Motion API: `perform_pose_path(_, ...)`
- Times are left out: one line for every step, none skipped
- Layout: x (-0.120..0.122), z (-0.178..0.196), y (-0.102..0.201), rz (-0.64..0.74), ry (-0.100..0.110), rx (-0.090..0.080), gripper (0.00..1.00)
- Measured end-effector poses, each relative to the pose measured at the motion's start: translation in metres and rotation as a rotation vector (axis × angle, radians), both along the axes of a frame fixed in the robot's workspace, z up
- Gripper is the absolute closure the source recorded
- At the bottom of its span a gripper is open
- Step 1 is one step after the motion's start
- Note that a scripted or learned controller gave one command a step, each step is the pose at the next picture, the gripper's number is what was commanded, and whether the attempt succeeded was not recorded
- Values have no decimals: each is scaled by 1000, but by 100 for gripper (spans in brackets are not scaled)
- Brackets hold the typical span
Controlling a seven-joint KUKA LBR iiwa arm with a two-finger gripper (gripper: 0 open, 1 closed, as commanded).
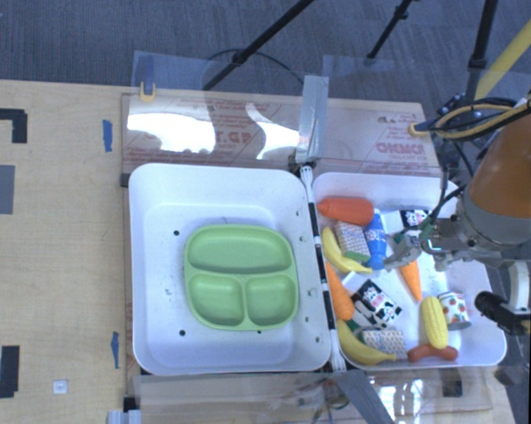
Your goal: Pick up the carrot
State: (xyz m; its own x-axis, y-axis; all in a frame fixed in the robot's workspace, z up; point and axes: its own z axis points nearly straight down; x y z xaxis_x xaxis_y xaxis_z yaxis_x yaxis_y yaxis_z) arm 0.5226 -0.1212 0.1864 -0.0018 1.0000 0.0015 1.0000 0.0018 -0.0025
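Note:
A small orange carrot [411,280] lies tilted in the middle of the right bin [485,345]. Its upper end sits just under my gripper [418,247]. The gripper hangs low over the bin's centre, and the grey wrist with its orange band reaches in from the right. The view does not show whether the carrot is gripped or merely lies below. A second, longer orange carrot-like piece [337,293] lies along the bin's left wall. A red-orange oblong toy [345,209] rests at the back left of the bin.
Crowded around the carrot are a blue bottle [376,241], two bananas [337,253] [363,349], a cow-patterned toy [375,304], a corn cob [434,320], a small printed cup [454,307] and a red sausage [433,352]. The left bin [153,203] holds a green divided plate [241,275].

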Motion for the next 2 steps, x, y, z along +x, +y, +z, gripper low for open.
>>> perform_pose_path(16,-100,-60,-95,-6,-2,0)
perform_pose_path(17,-89,-61,-97,-10,-4,100)
